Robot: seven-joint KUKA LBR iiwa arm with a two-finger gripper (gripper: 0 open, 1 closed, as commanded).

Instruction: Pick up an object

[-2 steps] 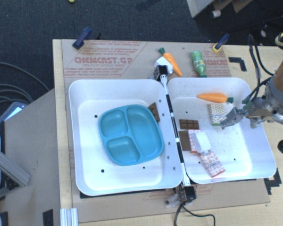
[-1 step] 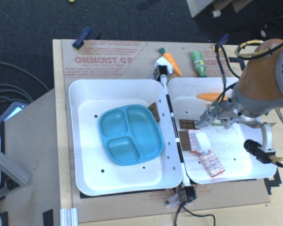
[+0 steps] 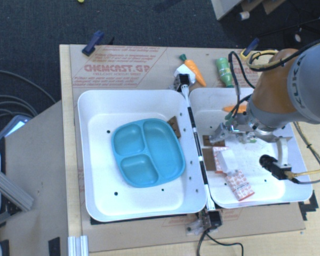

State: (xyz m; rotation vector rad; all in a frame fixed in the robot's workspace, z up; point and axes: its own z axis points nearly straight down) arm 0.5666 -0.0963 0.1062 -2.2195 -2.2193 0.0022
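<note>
Two packets: both lie in the right bin [image 3: 288, 193]; a pale packet [image 3: 221, 159] near its left wall, a red-patterned packet [image 3: 239, 184] just below it toward the front.
Gripper [image 3: 228, 130]: low over the right bin's left part, just above the pale packet; whether it touches anything cannot be told.
Fingers: too small and dark to tell whether spread or pressed together.
Arm [image 3: 288, 89]: grey with an orange band, covers the bin's rear right.
Orange bit [image 3: 236, 108]: peeks out beside the arm, mostly hidden.
Tray [image 3: 148, 152]: blue, three compartments, in the left bin [image 3: 96, 121].
Board [image 3: 117, 65]: red print reads "CHEMCAST GP"; smaller lines unreadable.
Carrot [image 3: 193, 71]: toy, behind the bins.
Can [image 3: 224, 71]: green, beside the carrot; label unreadable.
</note>
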